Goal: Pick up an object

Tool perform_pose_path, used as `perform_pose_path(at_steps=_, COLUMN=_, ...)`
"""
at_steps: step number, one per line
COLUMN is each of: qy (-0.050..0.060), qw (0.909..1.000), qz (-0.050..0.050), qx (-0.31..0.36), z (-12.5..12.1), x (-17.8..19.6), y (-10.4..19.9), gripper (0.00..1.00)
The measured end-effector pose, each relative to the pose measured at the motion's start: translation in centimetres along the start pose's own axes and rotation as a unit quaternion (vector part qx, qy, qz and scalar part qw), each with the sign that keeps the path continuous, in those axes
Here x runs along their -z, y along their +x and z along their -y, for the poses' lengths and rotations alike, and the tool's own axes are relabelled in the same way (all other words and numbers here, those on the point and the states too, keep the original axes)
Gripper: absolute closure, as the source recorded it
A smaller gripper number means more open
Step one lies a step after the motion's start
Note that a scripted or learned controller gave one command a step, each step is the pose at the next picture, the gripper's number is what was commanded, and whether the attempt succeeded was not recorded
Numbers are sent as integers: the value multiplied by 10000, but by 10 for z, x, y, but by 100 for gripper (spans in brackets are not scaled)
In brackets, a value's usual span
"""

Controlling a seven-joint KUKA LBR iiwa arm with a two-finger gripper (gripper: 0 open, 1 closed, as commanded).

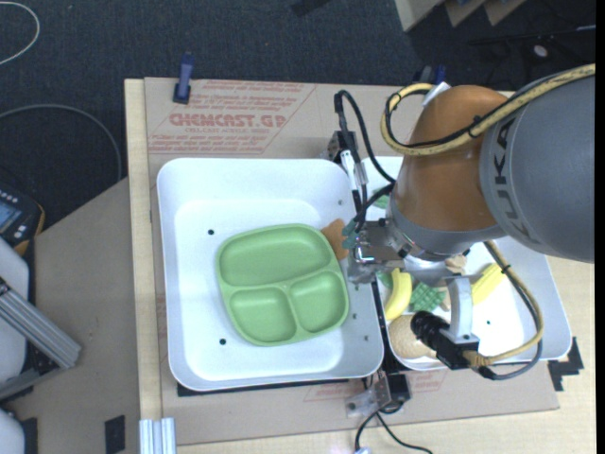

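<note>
Green divided plate [281, 283] just left of end effector [364, 253]

This looks like a robotics lab: a grey KUKA arm [529, 168] over two white bins [180, 253] on a plywood bench [227, 112] (cables lie loose), aluminium framing [33, 329] at lower left.

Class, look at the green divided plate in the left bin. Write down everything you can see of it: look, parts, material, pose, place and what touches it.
The light green divided plate looks like matte plastic, a rounded square with a raised rim. Ridges split it into three compartments: one wide one along the far side and two smaller ones nearer the camera. All three look bare. It lies flat, right way up and turned slightly askew, on the floor of the left shallow white bin, towards its right side. A small orange object sits at its upper right corner; whether they touch is unclear.
</note>
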State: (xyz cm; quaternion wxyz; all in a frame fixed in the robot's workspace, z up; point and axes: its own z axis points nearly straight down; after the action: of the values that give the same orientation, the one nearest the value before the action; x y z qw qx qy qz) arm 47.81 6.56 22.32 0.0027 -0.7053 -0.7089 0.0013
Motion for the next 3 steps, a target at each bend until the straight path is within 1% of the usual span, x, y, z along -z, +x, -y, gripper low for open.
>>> perform_pose_path(at_steps=1, qy=-59, qw=10000, qz=4, qx=-10, z=-11, x=108, y=77, gripper=100)
perform_pose_path(at_steps=2, qy=-33, qw=10000, qz=10, qx=-14, z=-11, x=115, y=76, gripper=100)
perform_pose_path(at_steps=3, qy=-45, qw=10000, qz=7, qx=-19, z=-1, x=149, y=71, gripper=100)
